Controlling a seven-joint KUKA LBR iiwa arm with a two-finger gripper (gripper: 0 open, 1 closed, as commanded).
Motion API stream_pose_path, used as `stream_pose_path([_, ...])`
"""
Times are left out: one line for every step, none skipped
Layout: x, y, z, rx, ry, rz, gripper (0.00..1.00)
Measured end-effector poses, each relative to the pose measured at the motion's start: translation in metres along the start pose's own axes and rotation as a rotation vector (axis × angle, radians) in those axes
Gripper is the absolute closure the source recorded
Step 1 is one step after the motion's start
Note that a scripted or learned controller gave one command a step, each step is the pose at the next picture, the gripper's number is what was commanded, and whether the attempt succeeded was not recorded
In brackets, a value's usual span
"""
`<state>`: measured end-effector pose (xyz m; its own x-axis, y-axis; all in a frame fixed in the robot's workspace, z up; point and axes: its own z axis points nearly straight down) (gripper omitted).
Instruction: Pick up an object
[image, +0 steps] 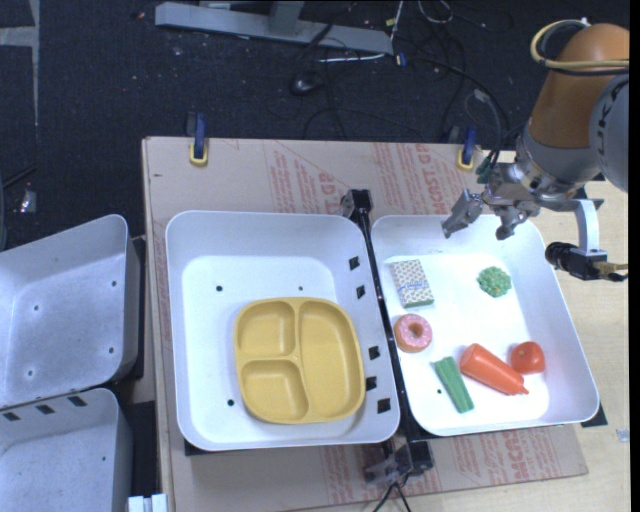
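Gripper (484, 216) above the far edge of the right bin (570, 330), jaws spread apart and grasping nothing. Within the bin: patterned packet (411, 282), green broccoli (494, 281), donut (412, 332), carrot (490, 369), tomato (527, 356), green stick (453, 384). Left bin (200, 300) holds a yellow tray (298, 359).

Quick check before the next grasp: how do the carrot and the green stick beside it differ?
The carrot is orange, thick and tapered; the green stick is slim, flat and even in width. The carrot points down toward the view's right, while the green stick runs more steeply. Both lie in the right bin, close together, below the gripper.
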<state>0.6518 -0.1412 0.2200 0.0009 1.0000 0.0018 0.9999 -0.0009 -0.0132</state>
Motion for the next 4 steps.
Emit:
stream_pose_path([0.000,0.003,-0.009,-0.014,-0.002,-0.002,0.00])
stream_pose_path([0.002,-0.003,0.054,-0.007,-0.001,0.000,0.00])
stream_pose_path([0.010,-0.010,0.111,-0.008,-0.001,0.000,0.00])
stream_pose_path([0.010,-0.008,0.123,-0.017,-0.002,0.000,0.00])
